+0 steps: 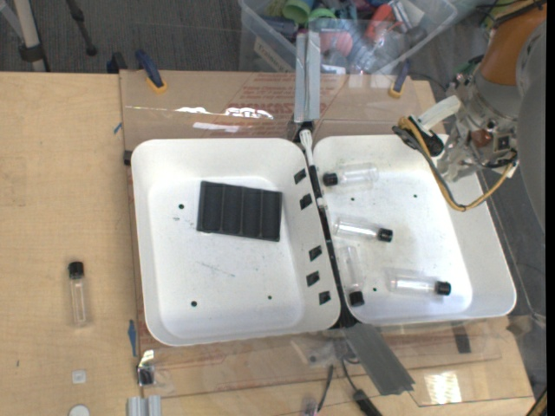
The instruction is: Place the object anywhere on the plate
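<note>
A black ridged plate (240, 210) lies flat in the left bin (165, 302), towards its back. Several clear vials with black caps lie in the right bin (486, 258): one at the back left (351, 176), one in the middle (364, 230), one by the divider (351, 276) and one at the front right (416, 286). My gripper (451, 156) hangs over the back right corner of the right bin, above and to the right of the vials, with yellow and black cables looping around it. Nothing shows between its fingers.
A stray vial (78, 291) lies on the wooden bench left of the bins. A clear tub of colourful items (347, 11) stands behind the bins. Black clips (314, 254) line the divider between the bins. A cable (473, 199) droops over the right bin's rim.
</note>
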You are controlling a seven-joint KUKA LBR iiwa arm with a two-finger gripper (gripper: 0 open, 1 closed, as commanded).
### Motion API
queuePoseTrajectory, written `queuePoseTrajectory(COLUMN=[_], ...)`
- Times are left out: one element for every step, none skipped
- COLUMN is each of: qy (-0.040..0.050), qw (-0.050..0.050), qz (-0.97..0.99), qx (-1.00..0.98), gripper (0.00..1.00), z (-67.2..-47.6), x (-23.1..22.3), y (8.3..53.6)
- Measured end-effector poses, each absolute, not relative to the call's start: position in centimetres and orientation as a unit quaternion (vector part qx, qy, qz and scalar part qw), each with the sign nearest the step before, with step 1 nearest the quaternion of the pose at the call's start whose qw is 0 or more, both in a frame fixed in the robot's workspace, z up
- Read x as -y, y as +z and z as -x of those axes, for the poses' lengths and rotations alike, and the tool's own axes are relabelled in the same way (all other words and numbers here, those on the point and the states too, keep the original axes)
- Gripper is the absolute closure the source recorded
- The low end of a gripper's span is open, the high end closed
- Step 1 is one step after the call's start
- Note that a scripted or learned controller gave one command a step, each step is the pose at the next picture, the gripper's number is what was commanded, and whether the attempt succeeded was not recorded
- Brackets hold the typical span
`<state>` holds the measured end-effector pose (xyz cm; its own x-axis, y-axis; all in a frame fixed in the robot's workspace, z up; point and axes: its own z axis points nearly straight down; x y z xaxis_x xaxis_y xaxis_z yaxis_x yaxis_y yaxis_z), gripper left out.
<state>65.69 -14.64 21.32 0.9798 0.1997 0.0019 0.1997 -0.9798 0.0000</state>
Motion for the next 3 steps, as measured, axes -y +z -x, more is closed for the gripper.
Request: queuePoseTrajectory(qy=[0.0002, 0.001, 0.0013], qw=[0.001, 0.001, 0.0], qz=[0.995, 0.995, 0.992], qx=[0.101, 0.1, 0.129], gripper=[1.0, 1.0, 1.0], z=[-60.5, -55.5, -51.1], x=[9.1, 6.1, -0.9], y=[28.6, 29.2, 26.1])
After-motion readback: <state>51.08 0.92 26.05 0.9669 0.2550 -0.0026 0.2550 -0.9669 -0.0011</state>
